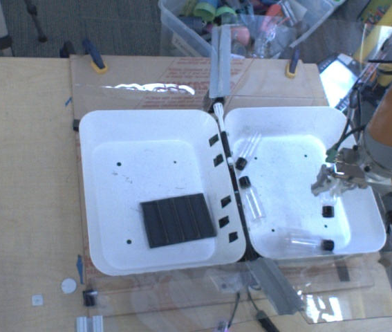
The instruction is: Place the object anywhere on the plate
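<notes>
the hand [328, 185] hovers over the right bin [368, 244], grip state unclear; dark plate [178, 220] in left bin [95, 185].

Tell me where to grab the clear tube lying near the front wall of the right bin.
Probably the middle of the clear tube, left of its black cap. It lies flat in the right bin, so bring the claw straight down from above, closing across its narrow width rather than along its length.
</notes>
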`<state>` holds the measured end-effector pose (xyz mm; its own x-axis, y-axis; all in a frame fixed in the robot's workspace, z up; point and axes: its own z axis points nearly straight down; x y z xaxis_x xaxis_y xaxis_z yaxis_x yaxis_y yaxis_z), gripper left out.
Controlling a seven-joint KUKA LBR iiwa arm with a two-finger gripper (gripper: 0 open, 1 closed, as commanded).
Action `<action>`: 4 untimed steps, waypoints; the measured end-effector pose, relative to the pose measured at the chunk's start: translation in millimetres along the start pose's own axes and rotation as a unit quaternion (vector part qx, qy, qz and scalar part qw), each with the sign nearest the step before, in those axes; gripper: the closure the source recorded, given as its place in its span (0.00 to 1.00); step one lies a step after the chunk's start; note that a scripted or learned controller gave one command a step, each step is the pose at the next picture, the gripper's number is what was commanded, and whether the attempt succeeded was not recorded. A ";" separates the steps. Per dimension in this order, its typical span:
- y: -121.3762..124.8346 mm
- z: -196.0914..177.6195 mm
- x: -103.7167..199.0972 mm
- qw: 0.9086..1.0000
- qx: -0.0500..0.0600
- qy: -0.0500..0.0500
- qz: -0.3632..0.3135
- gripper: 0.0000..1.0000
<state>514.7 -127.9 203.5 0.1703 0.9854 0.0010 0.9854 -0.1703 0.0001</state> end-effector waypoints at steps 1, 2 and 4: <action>32.7 19.8 76.3 0.993 0.000 -0.001 0.118 1.00; 57.8 -28.9 125.6 0.963 0.001 -0.001 0.271 1.00; 103.9 -65.8 281.2 0.999 0.000 0.000 0.037 1.00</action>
<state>664.9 131.4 269.6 0.2434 0.9699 0.0002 0.9699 -0.2434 0.0003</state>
